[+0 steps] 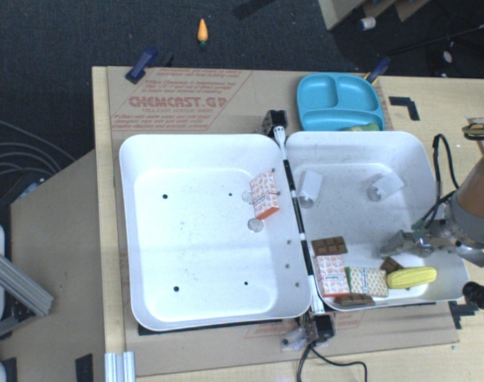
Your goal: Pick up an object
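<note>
I see 2 white bins on the bench. The gripper (403, 243) sits low in the right bin (349, 153), near its right side, just above the yellow corn-shaped object (411, 277). I cannot tell its state. Nothing is visibly held. A small red-and-white carton (263, 195) lies in the left bin (194, 237), by its right wall.
</note>
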Tool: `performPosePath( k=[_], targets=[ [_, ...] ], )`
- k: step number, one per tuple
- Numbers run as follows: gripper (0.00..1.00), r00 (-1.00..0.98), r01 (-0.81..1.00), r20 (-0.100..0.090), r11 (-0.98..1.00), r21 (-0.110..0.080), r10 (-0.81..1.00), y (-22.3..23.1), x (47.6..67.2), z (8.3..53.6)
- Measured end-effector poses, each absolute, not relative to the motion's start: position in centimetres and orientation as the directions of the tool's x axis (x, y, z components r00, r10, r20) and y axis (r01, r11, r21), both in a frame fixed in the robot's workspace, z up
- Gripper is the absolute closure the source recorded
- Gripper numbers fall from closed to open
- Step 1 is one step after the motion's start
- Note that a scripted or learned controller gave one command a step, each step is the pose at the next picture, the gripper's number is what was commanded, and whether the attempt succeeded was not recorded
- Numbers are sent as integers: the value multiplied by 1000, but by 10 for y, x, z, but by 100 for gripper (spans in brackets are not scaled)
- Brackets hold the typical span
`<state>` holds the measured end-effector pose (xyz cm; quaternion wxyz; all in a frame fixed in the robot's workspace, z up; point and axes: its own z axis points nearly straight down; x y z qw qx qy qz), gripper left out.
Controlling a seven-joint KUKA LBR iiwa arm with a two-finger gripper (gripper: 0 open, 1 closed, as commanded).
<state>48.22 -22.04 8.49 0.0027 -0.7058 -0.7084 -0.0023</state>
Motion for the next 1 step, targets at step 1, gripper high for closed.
performPosePath(
  k=[1],
  targets=[
    [100,-1,1000,3,1,1,1000,-222,482,94]
  ],
)
